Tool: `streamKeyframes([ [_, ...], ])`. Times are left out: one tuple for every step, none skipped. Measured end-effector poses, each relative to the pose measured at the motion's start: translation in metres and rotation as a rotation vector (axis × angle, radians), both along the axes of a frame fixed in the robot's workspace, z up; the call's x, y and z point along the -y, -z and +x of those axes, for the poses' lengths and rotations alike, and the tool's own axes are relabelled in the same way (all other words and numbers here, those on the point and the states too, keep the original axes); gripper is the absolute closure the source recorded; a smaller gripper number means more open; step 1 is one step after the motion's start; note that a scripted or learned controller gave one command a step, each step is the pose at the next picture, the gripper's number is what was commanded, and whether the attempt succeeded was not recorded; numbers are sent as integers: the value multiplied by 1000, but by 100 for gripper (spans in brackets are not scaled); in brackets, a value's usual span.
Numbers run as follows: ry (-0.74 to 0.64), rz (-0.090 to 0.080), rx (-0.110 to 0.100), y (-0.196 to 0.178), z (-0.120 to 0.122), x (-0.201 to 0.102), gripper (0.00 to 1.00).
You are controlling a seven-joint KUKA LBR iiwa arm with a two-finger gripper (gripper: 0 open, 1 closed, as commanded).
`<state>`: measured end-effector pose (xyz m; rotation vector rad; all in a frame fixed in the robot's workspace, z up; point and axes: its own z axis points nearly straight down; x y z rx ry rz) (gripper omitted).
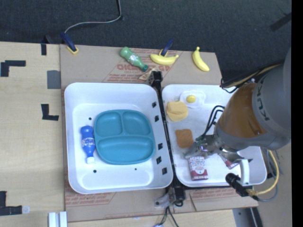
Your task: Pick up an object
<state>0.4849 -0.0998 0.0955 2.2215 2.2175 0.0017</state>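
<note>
End effector (pixel 201 148) low in right bin (pixel 258 176), just above red-and-white packet (pixel 198 168) near bin's front edge; finger spread cannot be told, nothing seen held. Brown block (pixel 184 137) beside it. Blue plate (pixel 125 136) and blue bottle (pixel 87 143) in left bin (pixel 75 108).

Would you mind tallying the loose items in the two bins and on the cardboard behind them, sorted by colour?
Blue: 2, the divided plate and the bottle.
Yellow: 2, the bananas.
Green: 1, the bottle.
White and yellow: 1, the fried egg.
Tan or brown: 2, the bun and the toast.
Red and white: 1, the carton.
Total: 9
</note>
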Motion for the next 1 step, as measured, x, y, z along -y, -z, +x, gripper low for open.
streamKeyframes([
  [-3, 2, -3, -119, -1, -69, 100],
])
